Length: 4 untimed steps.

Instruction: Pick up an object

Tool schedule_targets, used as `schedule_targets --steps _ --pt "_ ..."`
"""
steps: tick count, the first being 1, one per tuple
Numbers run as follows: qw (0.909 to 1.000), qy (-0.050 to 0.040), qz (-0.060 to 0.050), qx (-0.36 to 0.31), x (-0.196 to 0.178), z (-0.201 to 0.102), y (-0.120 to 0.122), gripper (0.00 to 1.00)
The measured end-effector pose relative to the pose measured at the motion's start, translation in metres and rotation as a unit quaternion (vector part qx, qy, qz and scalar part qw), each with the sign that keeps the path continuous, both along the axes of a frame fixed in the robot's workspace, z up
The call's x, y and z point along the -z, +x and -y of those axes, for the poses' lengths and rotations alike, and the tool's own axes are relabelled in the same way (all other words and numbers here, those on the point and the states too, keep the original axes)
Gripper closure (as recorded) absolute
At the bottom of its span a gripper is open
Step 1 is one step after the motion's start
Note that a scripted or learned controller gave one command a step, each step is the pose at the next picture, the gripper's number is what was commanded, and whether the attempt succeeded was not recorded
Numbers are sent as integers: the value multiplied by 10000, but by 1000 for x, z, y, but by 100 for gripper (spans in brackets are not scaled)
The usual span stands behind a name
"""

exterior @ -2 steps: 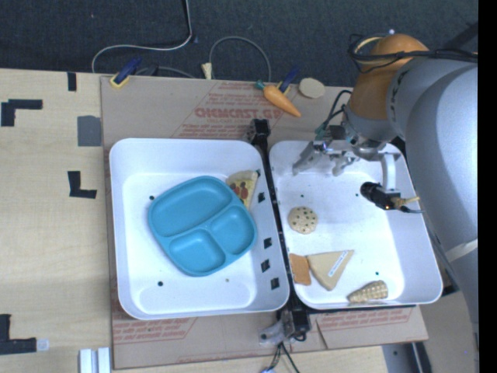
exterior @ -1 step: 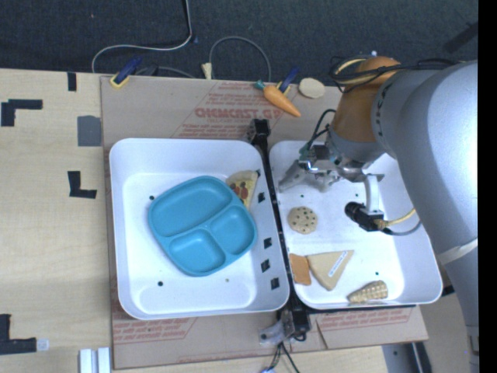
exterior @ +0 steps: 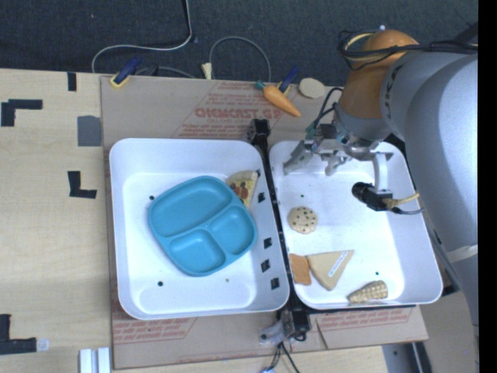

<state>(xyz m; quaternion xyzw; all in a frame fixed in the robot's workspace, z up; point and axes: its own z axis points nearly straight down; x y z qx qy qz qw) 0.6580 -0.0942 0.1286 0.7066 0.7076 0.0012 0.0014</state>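
Dark carpet lies behind the wooden bench (exterior: 46,208), where cardboard carries two white bins side by side so things can pass between them. A blue tray (exterior: 203,225) fills the left bin (exterior: 124,208); the right bin (exterior: 423,270) holds a cookie (exterior: 303,220), a sandwich wedge (exterior: 331,267) and a cone (exterior: 368,291). Reaching in from the right, the arm bends down over that bin's far edge; the tool (exterior: 317,160) hovers spread wide, grasping nothing, near the cookie.

Grey arm (exterior: 435,99) reaching in from the right, orange-banded wrist bent down, claw (exterior: 314,162) fingers spread, holding nothing
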Motion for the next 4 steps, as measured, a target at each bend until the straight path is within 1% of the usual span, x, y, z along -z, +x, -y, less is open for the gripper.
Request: schedule_targets --steps 1,2,3,4 --pt "10000 6 12 -18 -60 -35 12 0" --pt "10000 9 -42 -11 -55 -74 -53 0" --pt "10000 -6 -38 19 -56 -43 -87 0" --pt "10000 -16 2 16 47 5 -63 0"
